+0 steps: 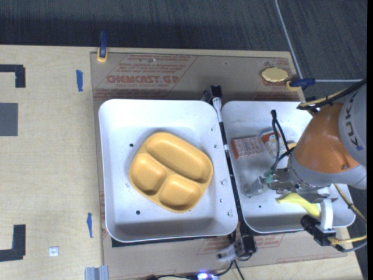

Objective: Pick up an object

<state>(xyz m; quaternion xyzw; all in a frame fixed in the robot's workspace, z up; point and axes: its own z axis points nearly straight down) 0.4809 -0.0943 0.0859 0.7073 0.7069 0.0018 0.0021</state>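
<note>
In the left bin (116, 121) lies a big yellow plate (170, 171) with three compartments. The right bin (250, 112) holds an orange-and-white packet (250, 146) near its back left and a yellow banana-shaped piece (297, 203) at its front right. My gripper (261, 184) is low over the right bin's floor, just in front of the packet and to the left of the yellow piece. A small green bit (269, 176) shows right by it. The arm's orange band (326, 147) covers the bin's right side.
Both bins rest on a brown cardboard sheet (151, 74) on the wooden bench. A tan disc (274, 74) lies behind the right bin. Black cables (278, 136) hang from the wrist over the packet. A black clip (214, 93) sits between the bins at the back.
</note>
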